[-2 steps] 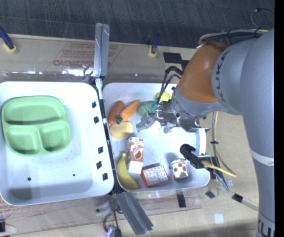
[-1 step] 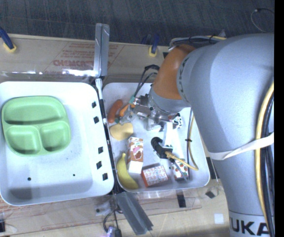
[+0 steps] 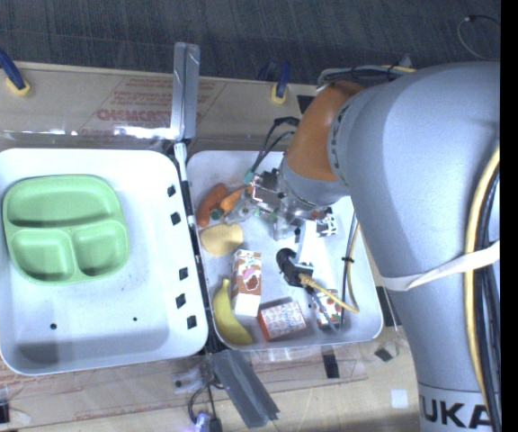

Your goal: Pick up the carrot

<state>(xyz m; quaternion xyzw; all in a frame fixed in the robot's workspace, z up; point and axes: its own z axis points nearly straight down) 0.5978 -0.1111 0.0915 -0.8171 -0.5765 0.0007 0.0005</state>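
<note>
Jaws are hovering in the right bin, their opening impossible to tell, while the carrot is lying just left of them near the far-left corner, so the reaching step is calling for closing onto it.

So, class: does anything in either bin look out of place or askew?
Mildly. The green plate sits alone in the left bin, while the carrot, banana and cartons lie jumbled at angles in the right bin. Nothing looks spilled or broken.
</note>
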